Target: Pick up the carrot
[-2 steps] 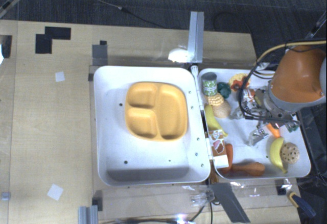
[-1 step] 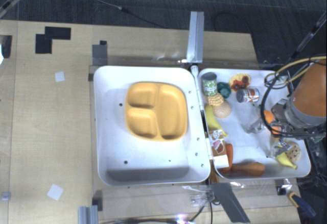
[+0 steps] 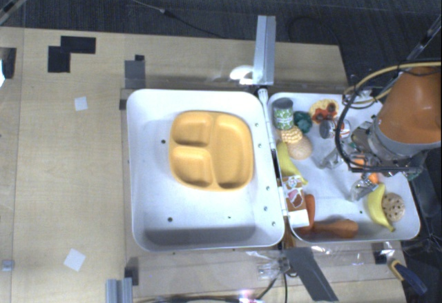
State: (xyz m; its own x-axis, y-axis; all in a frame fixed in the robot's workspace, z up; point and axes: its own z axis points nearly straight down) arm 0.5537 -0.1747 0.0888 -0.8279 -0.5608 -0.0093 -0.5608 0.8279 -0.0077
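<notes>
Carrot point(image 3: 310, 208): small, orange-red, tapered, upright against the left wall of the right bin point(image 3: 414, 229), beside a long sweet potato point(image 3: 331, 228). Gripper point(image 3: 364, 183): nearby; finger state indiscernible.

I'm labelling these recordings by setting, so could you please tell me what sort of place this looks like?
Most likely a robotics lab bench for pick-and-place trials: a robot arm reaches over two white bins, one holding toy food such as a carrot and a banana, the other a yellow divided plate.
</notes>
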